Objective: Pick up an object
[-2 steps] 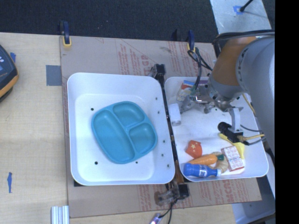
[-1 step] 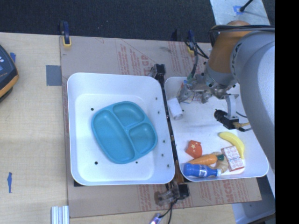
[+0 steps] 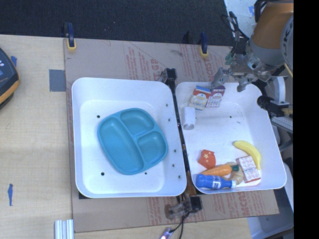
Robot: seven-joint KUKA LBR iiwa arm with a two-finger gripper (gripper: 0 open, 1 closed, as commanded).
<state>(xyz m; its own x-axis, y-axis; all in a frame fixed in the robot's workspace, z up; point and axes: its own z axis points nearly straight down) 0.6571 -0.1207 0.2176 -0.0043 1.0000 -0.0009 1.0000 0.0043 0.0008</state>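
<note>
The pincer (image 3: 230,81) hangs open over the far edge of the right bin (image 3: 266,128), holding nothing. Just below it sit two small cartons (image 3: 206,96), side by side and touching. A white cup (image 3: 189,117) lies near them. The cartons may be what it goes for. They are so close that it could catch both, or push one into the wall and slip off.

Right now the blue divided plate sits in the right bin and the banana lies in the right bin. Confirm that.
Not quite. The camera view shows the blue divided plate in the left bin, not the right one. The banana does lie in the right bin, as you said.
</note>
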